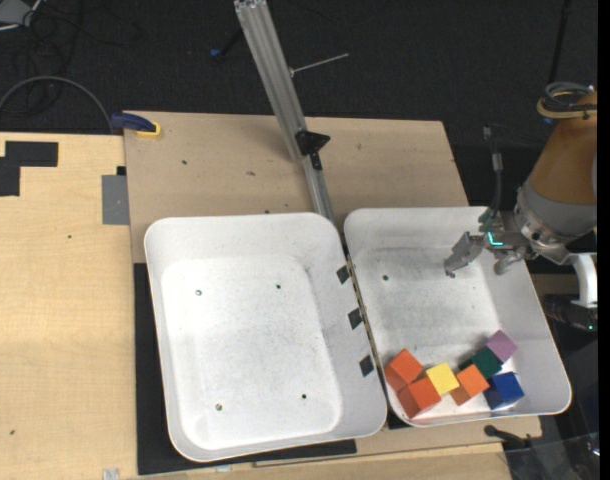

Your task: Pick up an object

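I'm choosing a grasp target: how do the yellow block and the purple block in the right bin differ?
The yellow block is packed mid-cluster, touching orange blocks on both sides; the purple block sits at the cluster's upper right edge, with open bin floor on its far side. The yellow one lies nearer the bin's front rim, the purple one farther back. Both look like similar-sized cubes.

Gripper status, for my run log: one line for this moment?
gripper over right bin, holding nothing | blocks clustered at bin's near corner | pick not yet made

Coloured blocks (453, 376) clustered, right bin's near corner
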`<state>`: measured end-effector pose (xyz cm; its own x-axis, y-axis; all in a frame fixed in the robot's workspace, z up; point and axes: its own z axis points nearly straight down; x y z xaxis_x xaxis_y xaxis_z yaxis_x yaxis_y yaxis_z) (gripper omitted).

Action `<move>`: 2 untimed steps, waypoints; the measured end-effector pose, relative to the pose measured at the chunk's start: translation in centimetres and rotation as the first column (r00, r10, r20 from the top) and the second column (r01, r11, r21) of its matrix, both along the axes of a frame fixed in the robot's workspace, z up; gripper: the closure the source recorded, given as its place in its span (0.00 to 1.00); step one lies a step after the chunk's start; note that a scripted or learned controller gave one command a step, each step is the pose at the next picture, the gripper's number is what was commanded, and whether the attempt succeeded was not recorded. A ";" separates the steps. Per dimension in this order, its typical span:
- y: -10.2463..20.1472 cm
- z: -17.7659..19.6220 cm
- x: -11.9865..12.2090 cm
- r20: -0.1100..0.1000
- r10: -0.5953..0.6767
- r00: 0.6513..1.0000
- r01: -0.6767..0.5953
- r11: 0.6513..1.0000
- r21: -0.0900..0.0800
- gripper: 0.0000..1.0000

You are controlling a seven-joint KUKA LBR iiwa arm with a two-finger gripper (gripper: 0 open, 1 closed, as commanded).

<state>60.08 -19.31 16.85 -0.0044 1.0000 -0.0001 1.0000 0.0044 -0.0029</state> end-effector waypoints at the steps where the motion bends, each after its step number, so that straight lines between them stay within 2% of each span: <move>1: 0.0 0.0 0.0 0.000 0.001 1.000 -0.001 1.000 0.000 0.00; 2: 0.1 0.0 0.0 0.000 0.002 1.000 -0.002 1.000 0.000 0.00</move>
